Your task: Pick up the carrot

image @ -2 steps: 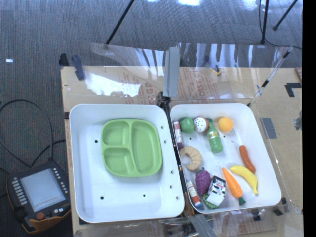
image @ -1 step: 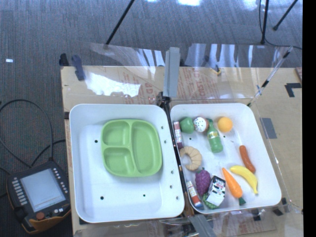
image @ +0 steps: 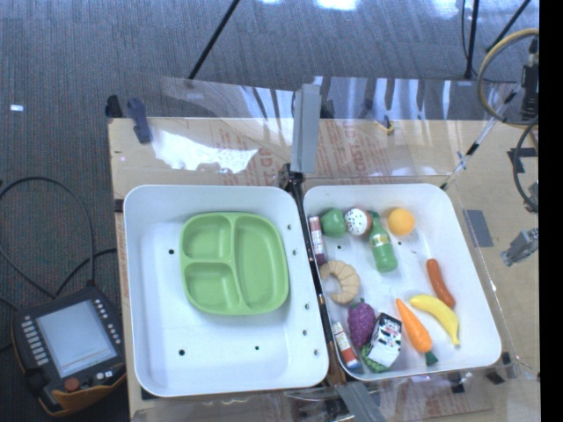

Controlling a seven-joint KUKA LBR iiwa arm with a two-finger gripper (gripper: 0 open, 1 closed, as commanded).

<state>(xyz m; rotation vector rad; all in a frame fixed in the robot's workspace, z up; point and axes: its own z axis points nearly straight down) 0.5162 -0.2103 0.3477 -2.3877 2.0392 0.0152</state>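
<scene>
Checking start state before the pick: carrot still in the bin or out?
In. The carrot lies flat on the right bin's floor, between the banana and the milk carton.

Single fixed camera, high above bench (image: 369,152), angled down, both bins framed

Green item (image: 376,364) at 6 o'clock in right bin (image: 466,236) mostly hidden under small carton (image: 384,339); can't ID. Carton print too small to read.

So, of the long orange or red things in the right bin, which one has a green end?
The orange carrot, lying between the yellow banana and the small milk carton. The reddish sausage above it has none.
</scene>
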